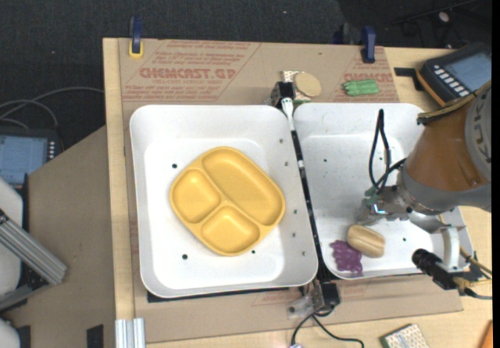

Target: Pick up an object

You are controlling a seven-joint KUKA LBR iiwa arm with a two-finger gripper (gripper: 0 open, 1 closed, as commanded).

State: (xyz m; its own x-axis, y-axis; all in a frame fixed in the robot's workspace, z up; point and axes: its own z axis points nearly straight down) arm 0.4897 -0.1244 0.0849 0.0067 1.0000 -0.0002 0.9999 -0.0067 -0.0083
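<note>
So the right bin [344, 135] is the reference here. Closest to the camera at its front edge there's a purple grape bunch [346, 257], and touching it just behind is a tan bread roll [366, 240]. The hand [380, 207] hangs right above and behind the roll, can't tell its grip state. Left of that bin is the other bin [148, 182] with a yellow divided plate [226, 199]. Past the right bin, a green thing [361, 88] lies on the tabletop [195, 69]
</note>
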